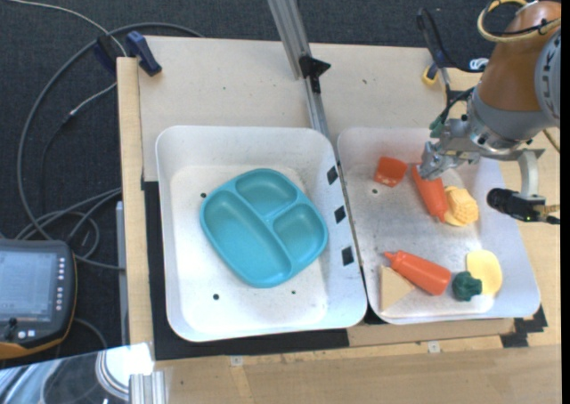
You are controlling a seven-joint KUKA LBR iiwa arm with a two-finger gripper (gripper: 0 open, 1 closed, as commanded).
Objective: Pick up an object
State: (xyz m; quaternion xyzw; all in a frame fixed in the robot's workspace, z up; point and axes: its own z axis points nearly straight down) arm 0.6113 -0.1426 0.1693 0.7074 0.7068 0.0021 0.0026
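The carrot (432, 197) lies slanted in the right bin (525, 300), touching a yellow corn cob (461, 206). My jaws (431, 167) sit at its upper end; I cannot tell whether they are apart or together. An orange block (390, 171) lies just beside. No writing is readable on anything. The left bin (178, 149) on the counter (223, 82) holds a teal divided plate (263, 227).

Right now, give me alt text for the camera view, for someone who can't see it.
A grey and orange robot arm lowers its gripper onto the top end of a toy carrot in the right white bin, among other toy foods. The left white bin holds a teal divided plate.
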